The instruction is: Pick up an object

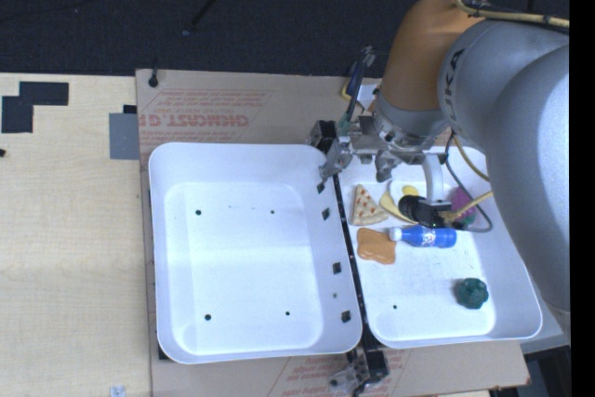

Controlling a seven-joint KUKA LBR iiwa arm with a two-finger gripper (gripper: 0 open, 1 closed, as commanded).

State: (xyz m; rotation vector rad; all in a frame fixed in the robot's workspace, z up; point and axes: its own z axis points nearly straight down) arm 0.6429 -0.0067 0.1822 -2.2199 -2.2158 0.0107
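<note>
My gripper (358,166) hangs over the far left corner of the right bin (507,316), close to the wall between the two bins. Its fingers stand apart, open, with nothing between them. Just in front of it in the bin lie a tan wedge with a waffle pattern (365,205) and a yellow piece (394,201). An orange lump (376,246) and a blue bottle with a white cap (426,237) lie nearer the middle. A purple thing (462,199) sits to the right, partly hidden by the arm. A dark green ball (471,293) rests near the front right.
The left bin (167,293) stands beside the right one, and their rims meet along a line of black clips (337,268). The big grey arm with its orange band (423,42) covers the back right of the bench.
</note>
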